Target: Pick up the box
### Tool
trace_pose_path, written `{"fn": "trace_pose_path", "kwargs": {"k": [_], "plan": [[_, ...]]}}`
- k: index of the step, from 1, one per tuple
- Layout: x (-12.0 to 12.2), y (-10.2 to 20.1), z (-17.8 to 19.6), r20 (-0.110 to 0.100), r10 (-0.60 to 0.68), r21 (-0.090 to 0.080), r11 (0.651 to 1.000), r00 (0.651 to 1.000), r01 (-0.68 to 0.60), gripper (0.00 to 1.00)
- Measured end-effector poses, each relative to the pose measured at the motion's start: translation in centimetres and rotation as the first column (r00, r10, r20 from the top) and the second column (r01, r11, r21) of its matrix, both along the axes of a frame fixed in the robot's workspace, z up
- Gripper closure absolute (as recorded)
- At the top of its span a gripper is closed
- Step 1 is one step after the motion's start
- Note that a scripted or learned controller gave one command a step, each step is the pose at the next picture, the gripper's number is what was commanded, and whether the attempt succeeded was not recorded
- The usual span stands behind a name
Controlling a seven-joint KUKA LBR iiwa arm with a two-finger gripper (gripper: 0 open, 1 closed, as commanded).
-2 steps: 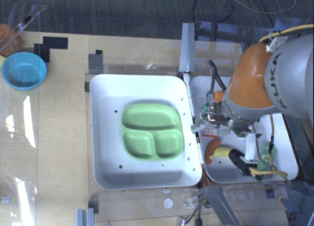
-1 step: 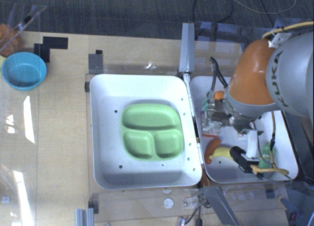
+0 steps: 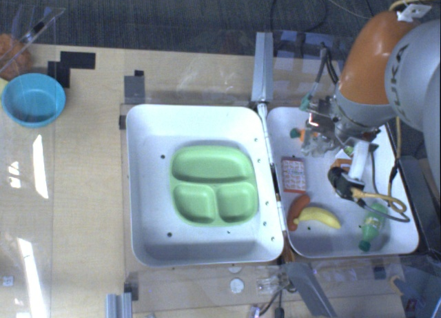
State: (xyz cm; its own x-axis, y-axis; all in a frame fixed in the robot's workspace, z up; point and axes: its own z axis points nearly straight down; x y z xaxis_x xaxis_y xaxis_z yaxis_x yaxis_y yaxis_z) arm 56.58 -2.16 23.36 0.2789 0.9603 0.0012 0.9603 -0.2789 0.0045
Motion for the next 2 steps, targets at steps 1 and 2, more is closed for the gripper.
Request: {"fn": "trace_pose_path", "kwargs": {"k": [1,2], "plan": [[7.2,1.6,-4.9,-0.002,-0.288,0.0,0.958,0.958,0.288,1.0],[7.3,1.8,-3.7,0.002,-0.278,0.0,0.961,0.961,0.278,1.0]]}}
